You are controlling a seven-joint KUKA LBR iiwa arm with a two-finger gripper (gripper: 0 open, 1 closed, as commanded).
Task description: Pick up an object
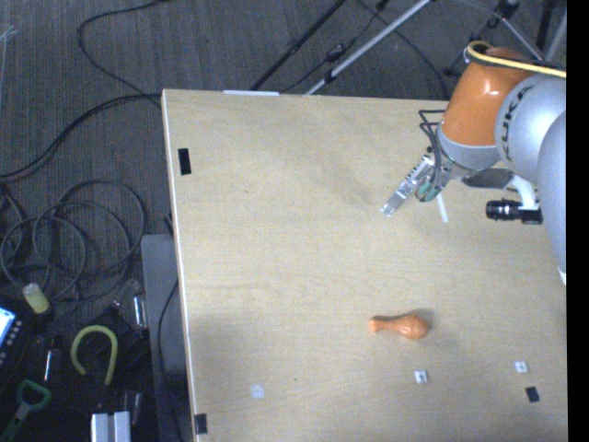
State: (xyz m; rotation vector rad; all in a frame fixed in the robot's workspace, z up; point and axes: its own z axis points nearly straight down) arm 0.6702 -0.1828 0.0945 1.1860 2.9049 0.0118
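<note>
Orange gourd-shaped object [401, 325] — pale tan board [276, 247], grey-and-orange arm [502, 109]

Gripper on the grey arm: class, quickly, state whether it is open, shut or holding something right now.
Two-finger gripper: cannot be told whether open or shut; it hangs over the bare tan board, apart from the small orange pear-shaped object.

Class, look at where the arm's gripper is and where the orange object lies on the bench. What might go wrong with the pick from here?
1. The gripper sits well up and away from the orange object, so a descent from here would likely close on bare bench.
2. The object looks rounded with a narrow tapered end pointing left; it may roll or slip aside if nudged off-centre.
3. It lies low on the surface, so the fingertips could scrape the bench.
</note>
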